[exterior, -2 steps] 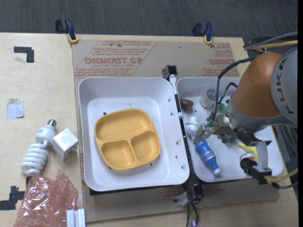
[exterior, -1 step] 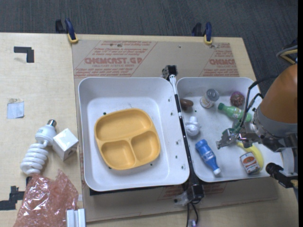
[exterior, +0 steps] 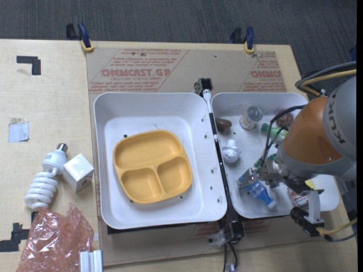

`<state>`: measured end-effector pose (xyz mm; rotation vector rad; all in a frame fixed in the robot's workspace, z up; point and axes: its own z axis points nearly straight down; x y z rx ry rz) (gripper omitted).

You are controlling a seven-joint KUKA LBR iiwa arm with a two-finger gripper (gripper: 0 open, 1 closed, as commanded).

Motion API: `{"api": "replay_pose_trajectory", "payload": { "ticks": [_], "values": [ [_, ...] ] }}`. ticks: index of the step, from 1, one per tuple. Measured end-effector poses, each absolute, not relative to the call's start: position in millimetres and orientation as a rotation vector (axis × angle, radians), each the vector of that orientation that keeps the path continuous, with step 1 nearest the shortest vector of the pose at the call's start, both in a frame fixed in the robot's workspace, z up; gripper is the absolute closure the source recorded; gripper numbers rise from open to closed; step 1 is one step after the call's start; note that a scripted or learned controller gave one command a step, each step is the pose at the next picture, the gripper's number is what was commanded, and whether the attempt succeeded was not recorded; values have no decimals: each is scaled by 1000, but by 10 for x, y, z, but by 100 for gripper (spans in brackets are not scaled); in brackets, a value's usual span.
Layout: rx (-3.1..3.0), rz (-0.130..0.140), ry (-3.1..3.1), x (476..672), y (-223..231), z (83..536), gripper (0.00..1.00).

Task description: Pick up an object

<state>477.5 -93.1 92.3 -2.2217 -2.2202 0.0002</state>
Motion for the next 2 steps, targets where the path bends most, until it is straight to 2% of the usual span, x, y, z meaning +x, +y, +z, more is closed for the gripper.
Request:
{"api": "replay_pose_trajectory", "payload": {
  "ticks": [1, 2],
  "values": [
    [-2225, -2, -2220, 4786, -937, 1021, 100],
    [-2220, -1, -2225, 4785, -52, 1923, 100]
  ]
}}
